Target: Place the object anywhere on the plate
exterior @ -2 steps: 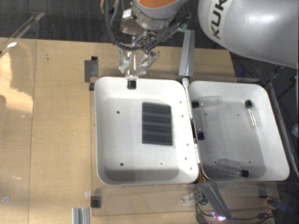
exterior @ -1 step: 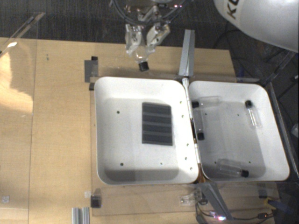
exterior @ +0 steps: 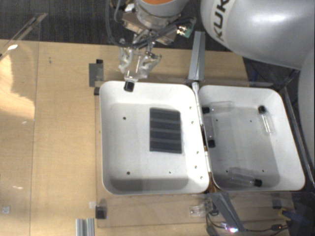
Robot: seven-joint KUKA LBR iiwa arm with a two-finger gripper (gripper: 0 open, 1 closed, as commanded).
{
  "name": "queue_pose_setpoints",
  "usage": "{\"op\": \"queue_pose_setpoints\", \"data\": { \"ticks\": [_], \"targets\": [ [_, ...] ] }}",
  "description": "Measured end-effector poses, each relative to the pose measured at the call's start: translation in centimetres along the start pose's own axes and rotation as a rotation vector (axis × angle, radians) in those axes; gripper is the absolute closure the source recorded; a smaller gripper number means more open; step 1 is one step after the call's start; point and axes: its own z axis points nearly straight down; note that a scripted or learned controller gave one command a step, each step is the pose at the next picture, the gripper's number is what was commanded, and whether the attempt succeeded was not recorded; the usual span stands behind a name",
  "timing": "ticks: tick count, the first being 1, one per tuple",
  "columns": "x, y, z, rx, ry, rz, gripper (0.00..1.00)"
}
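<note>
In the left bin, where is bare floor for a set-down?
Left bin: bare white floor rings the dark ribbed plate, widest along its left wall and near edge. The far-left corner is crowded by the gripper. Right bin holds clear tubes along its sides.

Pale wooden bench (exterior: 54, 146) | dark ribbed floor (exterior: 59, 6) behind it | bright glare at left edge

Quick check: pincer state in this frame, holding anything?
Pincer: over the left bin's far rim, a clear tube with a black cap hanging between its fingers.
</note>
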Motion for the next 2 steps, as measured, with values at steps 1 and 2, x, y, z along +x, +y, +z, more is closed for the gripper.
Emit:
{"op": "queue_pose_setpoints", "data": {
  "ticks": [1,2],
  "targets": [
    [-0.1,-0.1,-1.4,0.006,-0.011,0.001,1.00],
    [1.5,-0.7,-5.2,0.004,-0.002,-0.266,1.00]
  ]
}}
